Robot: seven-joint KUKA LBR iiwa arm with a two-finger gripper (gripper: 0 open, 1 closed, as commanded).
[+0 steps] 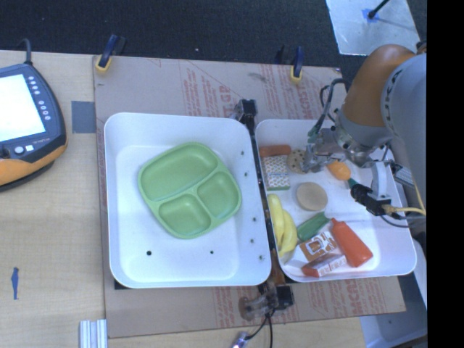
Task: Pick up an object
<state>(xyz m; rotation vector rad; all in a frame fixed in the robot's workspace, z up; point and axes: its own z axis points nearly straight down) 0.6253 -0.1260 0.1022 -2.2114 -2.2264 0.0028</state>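
The right bin [395,261] holds several toy foods: a round tan cookie [311,196], a yellow banana [282,223], a green pepper [312,225], an orange carrot [352,243], a small printed box [320,249], a checkered cracker [276,171], a reddish sausage [274,151] and a small orange ball [338,170]. My gripper [313,159] is low at the back of this bin, just left of the orange ball and above the cookie. Its tips are dark and small among the clutter.
The left bin [123,252] holds a green divided plate [190,189]. A tablet-like pendant [25,122] lies at the left on the bench. Clamps [107,53] hold the cardboard sheet at the back. Cables [388,207] trail by the bin's right side.
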